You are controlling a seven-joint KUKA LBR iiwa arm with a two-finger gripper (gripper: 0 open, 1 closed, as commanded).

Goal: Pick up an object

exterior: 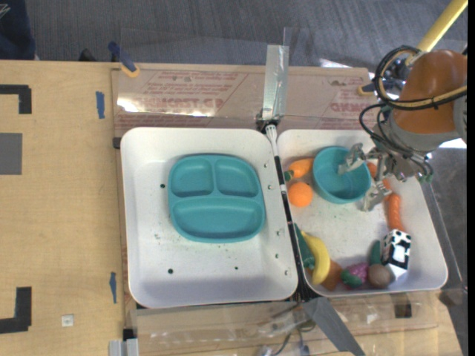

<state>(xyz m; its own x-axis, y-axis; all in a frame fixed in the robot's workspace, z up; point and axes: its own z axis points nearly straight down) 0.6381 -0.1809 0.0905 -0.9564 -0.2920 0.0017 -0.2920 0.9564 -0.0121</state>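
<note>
My gripper (366,177) hangs over the back of the right bin (434,273), at the right rim of a teal bowl (335,176). Its fingers stand open; one fingertip (353,158) is over the bowl and the other is just outside the rim, near an orange carrot (394,212). Nothing is held between them. An orange ball (300,194) and a smaller orange piece (299,168) lie left of the bowl. Along the front of the bin lie a banana (319,256), a pink fruit (356,274), a brown round thing (380,275) and a black-and-white block (399,248).
The left bin (141,258) holds a teal divided plate (217,197). A metal divider (275,80) stands upright behind the wall between the bins. A green item (303,245) lies against that wall beside the banana. The arm's orange band (434,80) and cables sit above the right bin's back corner.
</note>
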